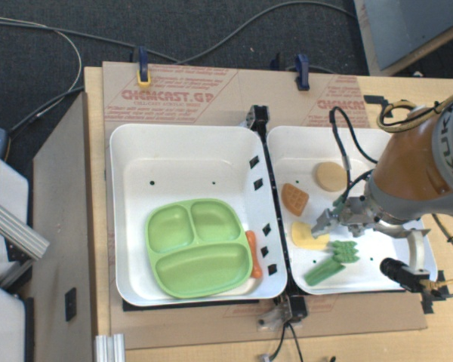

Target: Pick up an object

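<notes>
Camera view: green toy point(331, 262) lies slantwise, leafy end up-right; gripper point(322, 221) fingers spread above yellow piece point(307, 237).

Two bins sit side by side on the bench: left bin point(128, 202), right bin point(287, 138). In the left one, a divided tray point(200, 246) lies toward the near side, a carrot point(252, 253) tucked at its right edge (against the bin's wall). Over in the right bin, a round biscuit point(331, 176) lies farthest back, a waffle piece point(294, 198) left and nearer, a flat slice point(306, 236) nearer still, and a leafy vegetable point(332, 262) nearest, just right of that slice.
</notes>
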Action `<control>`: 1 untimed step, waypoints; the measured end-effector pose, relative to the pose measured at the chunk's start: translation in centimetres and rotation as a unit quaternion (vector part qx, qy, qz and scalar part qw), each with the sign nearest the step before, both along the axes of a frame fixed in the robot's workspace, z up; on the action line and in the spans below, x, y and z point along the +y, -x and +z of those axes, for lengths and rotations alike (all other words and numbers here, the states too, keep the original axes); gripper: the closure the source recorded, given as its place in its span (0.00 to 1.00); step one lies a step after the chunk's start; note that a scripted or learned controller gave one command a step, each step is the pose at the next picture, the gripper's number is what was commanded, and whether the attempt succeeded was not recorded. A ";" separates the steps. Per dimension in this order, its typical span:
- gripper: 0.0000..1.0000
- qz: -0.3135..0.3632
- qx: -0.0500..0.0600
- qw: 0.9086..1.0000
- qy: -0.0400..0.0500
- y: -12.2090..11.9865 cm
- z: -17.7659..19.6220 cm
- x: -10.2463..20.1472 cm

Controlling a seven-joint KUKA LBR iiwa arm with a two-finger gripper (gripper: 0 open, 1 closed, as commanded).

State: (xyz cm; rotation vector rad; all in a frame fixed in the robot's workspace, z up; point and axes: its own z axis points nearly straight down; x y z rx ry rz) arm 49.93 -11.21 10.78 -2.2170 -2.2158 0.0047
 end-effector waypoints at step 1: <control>1.00 0.000 -0.004 1.000 0.000 -0.2 1.4 0.0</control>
